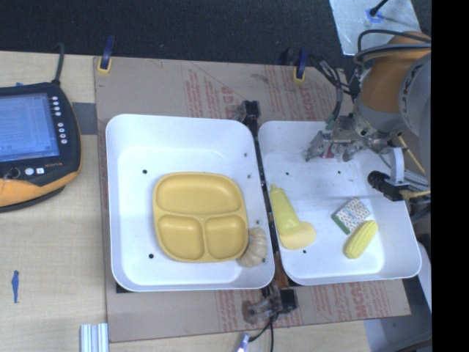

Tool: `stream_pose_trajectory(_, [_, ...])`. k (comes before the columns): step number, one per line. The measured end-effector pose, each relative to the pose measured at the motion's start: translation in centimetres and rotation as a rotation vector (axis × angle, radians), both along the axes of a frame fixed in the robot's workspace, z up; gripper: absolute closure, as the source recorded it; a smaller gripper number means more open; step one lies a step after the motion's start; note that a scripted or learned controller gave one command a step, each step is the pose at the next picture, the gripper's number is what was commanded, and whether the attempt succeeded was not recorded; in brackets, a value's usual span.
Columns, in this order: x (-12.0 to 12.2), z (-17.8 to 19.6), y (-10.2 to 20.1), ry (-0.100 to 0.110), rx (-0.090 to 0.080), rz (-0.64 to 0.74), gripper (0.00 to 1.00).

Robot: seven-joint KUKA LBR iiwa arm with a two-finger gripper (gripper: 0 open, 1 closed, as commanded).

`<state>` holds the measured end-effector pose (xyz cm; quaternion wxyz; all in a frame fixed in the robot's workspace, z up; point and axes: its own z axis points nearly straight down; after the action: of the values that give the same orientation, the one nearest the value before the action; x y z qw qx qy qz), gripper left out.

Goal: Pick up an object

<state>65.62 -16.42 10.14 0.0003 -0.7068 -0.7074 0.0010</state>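
My gripper (333, 149) hangs over the far part of the right bin (322, 270), below the orange-banded wrist at the upper right. Nothing shows between its fingers. In the right bin lie a pale yellow bottle-shaped object (288, 218) along the left wall, a small green-and-white patterned block (351, 213), and a yellow corn cob (360, 239) right beside it. The gripper stands well clear of all three, toward the bin's far side. The left bin (132, 141) holds a yellow divided plate (199, 216) and a beige shell-like object (255, 248) at its near right corner.
A teach pendant (33, 141) with a lit screen lies on the bench at the far left. Clamps sit at the bins' seam, far (250, 111) and near (272, 303). Cables run from the arm over the right bin's far right edge.
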Motion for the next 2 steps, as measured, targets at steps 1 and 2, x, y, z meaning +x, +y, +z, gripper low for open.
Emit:
stream_pose_trajectory(1, [0.0, -0.9, -4.6, 0.0, 0.001, 0.001, 0.0])
stream_pose_trajectory(2, [0.0, -0.9, -1.3, 0.002, 0.001, 0.004, 0.0])
